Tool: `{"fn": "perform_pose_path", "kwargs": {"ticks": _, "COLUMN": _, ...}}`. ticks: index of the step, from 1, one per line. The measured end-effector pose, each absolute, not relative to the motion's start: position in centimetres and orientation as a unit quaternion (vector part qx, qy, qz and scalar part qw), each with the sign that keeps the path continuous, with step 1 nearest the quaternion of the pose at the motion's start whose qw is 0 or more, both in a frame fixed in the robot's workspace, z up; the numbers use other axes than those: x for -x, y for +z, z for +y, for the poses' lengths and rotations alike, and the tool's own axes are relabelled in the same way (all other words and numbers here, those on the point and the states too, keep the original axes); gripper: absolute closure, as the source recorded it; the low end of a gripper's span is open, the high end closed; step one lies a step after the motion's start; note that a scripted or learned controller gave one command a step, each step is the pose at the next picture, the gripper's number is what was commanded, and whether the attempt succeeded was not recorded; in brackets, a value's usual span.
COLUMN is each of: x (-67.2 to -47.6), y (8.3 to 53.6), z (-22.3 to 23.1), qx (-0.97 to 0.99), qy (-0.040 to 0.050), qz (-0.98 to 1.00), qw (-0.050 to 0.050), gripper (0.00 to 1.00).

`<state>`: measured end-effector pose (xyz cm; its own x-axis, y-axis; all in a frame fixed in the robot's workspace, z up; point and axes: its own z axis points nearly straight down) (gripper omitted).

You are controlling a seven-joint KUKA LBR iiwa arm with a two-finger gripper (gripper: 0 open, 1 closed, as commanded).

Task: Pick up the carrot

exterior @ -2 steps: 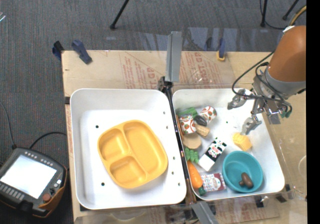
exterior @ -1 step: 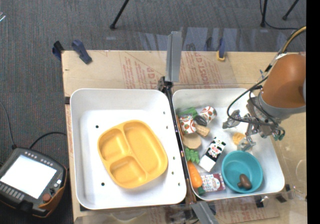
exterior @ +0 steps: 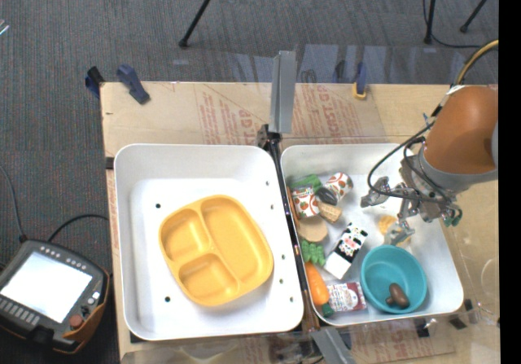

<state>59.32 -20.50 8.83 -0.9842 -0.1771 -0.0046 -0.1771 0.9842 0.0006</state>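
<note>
- The carrot (exterior: 317,283) lies wedged against the left wall of the right bin (exterior: 453,260), near the front corner, just beside a small carton (exterior: 345,297); reaching it likely needs a slanted approach.
- The gripper (exterior: 400,224) hangs above the teal bowl (exterior: 394,277), well apart from the carrot; its finger state I cannot tell.
- Count: two bins, one yellow tray (exterior: 215,250) in the left bin (exterior: 138,167), one bowl, one carrot.

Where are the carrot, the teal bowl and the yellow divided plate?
carrot (exterior: 317,284): camera view, middle of its orange body.
teal bowl (exterior: 411,266): camera view, bare inner wall near the rim.
yellow divided plate (exterior: 232,228): camera view, floor of its large compartment.
</note>
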Motion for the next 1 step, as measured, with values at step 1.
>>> {"fn": "perform_pose_path", "kwargs": {"ticks": 1, "x": -59.34, "y": 8.86, "z": -20.27, "qx": 0.086, "qy": 0.0006, "qz": 0.996, "qw": 0.002, "gripper": 0.0}}
